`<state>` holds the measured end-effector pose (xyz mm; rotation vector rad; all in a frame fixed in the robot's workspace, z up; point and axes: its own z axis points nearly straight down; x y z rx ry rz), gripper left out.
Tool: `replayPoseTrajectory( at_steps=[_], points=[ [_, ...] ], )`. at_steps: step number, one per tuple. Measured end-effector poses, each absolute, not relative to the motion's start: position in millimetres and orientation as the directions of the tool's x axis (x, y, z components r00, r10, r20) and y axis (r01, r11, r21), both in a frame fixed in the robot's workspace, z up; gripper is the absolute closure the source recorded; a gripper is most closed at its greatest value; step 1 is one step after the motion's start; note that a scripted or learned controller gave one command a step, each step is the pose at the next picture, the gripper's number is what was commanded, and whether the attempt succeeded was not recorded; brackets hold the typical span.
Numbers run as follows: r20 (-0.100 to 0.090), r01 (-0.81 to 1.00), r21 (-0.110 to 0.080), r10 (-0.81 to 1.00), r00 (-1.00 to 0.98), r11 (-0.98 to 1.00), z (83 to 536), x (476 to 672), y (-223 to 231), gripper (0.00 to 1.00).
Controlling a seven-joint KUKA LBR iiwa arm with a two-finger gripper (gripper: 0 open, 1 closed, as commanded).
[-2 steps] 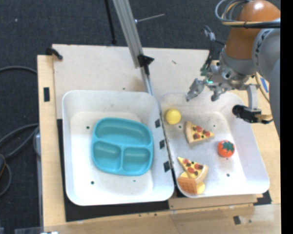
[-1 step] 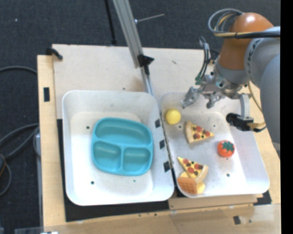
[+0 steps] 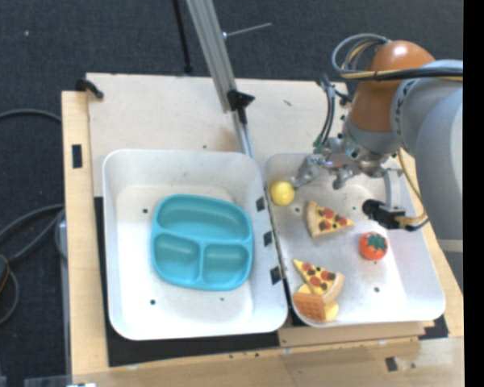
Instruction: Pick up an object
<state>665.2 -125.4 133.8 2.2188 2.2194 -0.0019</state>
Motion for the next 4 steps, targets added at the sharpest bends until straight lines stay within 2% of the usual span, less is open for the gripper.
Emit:
replayPoseTrajectory(
  at_steps=[1,2,3,4],
  points=[
    [-0.002,1.0,-0.003,1.0,0.0,0.0,99,664.9,-126,0.0],
    [-0.004,1.0,0.004,1.0,0.001,-0.001,113,666.6,-128,1.0],
    [-0.002,1.0,0.006,1.0,0.002,-0.002,177,662.7,-132,1.0],
    [-0.002,1.0,0.008,1.0,-0.002,0.002,241,669.3,-131,1.0]
  ],
)
